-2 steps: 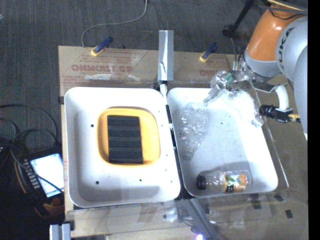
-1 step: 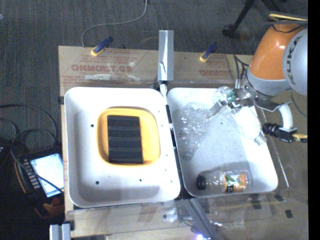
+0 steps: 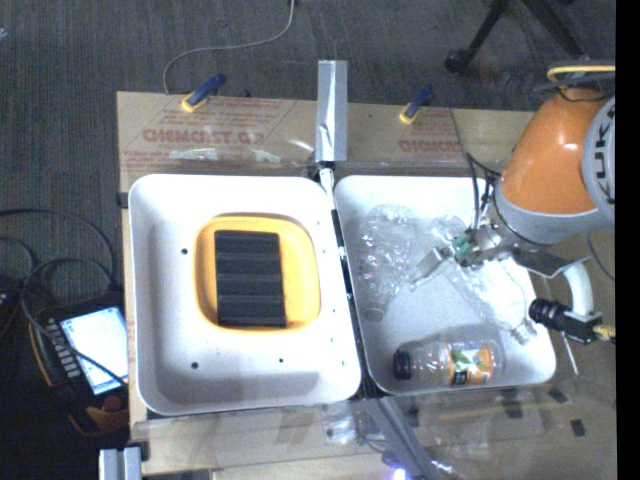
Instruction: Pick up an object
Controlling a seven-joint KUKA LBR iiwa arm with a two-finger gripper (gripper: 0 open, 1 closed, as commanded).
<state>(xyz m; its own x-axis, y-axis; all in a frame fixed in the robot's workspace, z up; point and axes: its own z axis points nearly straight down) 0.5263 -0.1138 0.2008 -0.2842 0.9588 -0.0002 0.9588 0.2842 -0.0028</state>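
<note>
My gripper (image 3: 455,252) hangs low in the right bin (image 3: 420,340), near its middle right, under the arm's orange band. It sits right over clear plastic. A crumpled clear bottle (image 3: 385,246) lies just to its left. Another clear bottle (image 3: 497,300) lies just below and right of it. I cannot see anything held. Along the bin's front wall lies a bottle with an orange label and a black cap (image 3: 446,361), on its side. In the left bin (image 3: 165,358) a yellow tray with a black ribbed insert (image 3: 255,273) rests flat in the middle.
A metal divider post (image 3: 331,108) stands at the back between the bins. Two blue-and-yellow clamps (image 3: 203,91) hold the board behind them. A black cable fitting (image 3: 562,317) hangs off the arm past the right bin's edge.
</note>
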